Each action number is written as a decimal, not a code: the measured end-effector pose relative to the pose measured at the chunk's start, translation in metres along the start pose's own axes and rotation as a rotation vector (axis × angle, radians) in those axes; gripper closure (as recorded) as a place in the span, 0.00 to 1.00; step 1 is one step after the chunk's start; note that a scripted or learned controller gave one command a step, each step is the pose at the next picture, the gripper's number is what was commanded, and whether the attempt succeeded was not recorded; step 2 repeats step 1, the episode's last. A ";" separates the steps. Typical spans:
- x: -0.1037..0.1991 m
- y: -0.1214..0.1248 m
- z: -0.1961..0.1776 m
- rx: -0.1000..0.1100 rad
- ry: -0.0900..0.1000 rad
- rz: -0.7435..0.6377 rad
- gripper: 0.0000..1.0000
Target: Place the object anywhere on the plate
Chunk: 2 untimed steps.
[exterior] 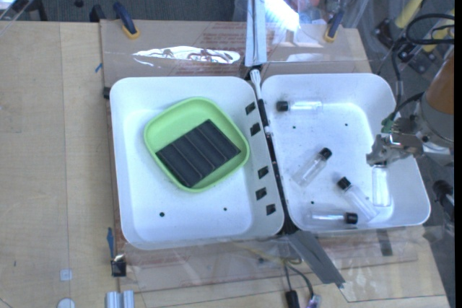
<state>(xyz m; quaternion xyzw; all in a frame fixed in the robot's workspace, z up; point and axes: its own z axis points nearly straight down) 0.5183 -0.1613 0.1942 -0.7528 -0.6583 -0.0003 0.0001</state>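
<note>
A: While the count stands open — item one, plate?

B: Green, square, dark ribbed insert. Lies in the left bin, centre, tilted.

A: Item two, vials?

B: Five, clear, black caps, all in the right bin. One at 11 o'clock, one at centre, one at 6 o'clock, one between those toward 5 o'clock, one at 3 o'clock.

A: Item three, gripper?

B: At the right bin's 3 o'clock rim, just above the 3 o'clock vial. Fingers: cannot tell how far apart; nothing seen between them.

A: Likely target?

B: That 3 o'clock vial, by nearness. A guess only.

A: Handling notes?

B: Probably light, stiff, smooth-walled, so slippery; round, so apt to roll. Possibly glass: treat as fragile. Take it across the barrel near mid-length, fingers square to its axis, not on the cap.

A: Status?

B: Nothing on the plate yet.
</note>
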 end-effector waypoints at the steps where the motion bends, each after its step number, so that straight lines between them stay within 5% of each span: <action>1: 0.000 0.000 0.000 0.000 0.000 0.000 0.00; 2: 0.000 0.000 0.000 0.000 0.000 0.000 0.00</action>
